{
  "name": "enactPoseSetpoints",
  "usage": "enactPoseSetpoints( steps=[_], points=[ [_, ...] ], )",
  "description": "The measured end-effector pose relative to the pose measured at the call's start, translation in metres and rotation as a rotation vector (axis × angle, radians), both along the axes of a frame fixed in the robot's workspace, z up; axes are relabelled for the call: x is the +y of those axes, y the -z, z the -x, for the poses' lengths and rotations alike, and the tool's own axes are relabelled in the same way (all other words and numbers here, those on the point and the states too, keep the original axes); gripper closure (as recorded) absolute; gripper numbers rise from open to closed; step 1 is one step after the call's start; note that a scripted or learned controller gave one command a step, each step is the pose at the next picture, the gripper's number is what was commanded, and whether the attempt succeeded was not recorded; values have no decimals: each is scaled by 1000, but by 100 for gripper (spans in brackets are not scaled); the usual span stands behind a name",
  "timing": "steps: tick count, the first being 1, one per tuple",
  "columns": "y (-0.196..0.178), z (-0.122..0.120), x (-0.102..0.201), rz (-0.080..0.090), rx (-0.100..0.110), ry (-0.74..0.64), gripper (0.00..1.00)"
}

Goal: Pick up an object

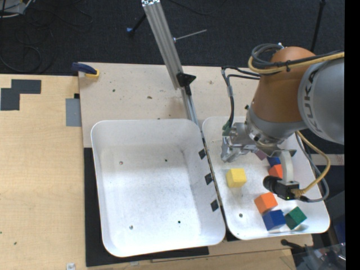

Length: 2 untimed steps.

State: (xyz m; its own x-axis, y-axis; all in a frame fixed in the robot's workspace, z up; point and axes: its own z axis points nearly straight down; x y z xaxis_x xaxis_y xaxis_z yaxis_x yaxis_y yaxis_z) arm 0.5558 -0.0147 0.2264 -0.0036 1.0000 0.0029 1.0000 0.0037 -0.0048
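Near cluster: a blue block (273, 219), a green block (295, 216) and an orange block (265, 202) lay bunched at the near end of the right bin (247, 229), touching or almost so; poor first targets, since fingers would likely nudge a neighbour
Best target: the yellow block (236, 177) sat alone on the right bin's floor, near the divider side, with free space all round it
Gripper: the gripper (232, 151) hung just beyond the yellow block, a little to its left, low over the bin; its metal fingers pointed down with a small gap between them and nothing was held
Step in hand: judged as lining up over the yellow block before the descent
Doing it well: centre the fingers over the block, square to two flat faces, open wider than the block, descend straight, close only near the floor
Risk: an off-centre approach could push the block toward the bin's wall
Left bin: the left bin (112, 145) was white and shallow
Far: a slanted metal rail (166, 44) rose behind the bins
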Motion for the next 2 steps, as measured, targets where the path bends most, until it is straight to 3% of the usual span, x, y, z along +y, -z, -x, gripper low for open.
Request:
enactPoseSetpoints(
  steps=[1,2],
  points=[
    [6,27,46,1,2,0,100],
    [10,40,101,1,1,-1,100]
  ],
)
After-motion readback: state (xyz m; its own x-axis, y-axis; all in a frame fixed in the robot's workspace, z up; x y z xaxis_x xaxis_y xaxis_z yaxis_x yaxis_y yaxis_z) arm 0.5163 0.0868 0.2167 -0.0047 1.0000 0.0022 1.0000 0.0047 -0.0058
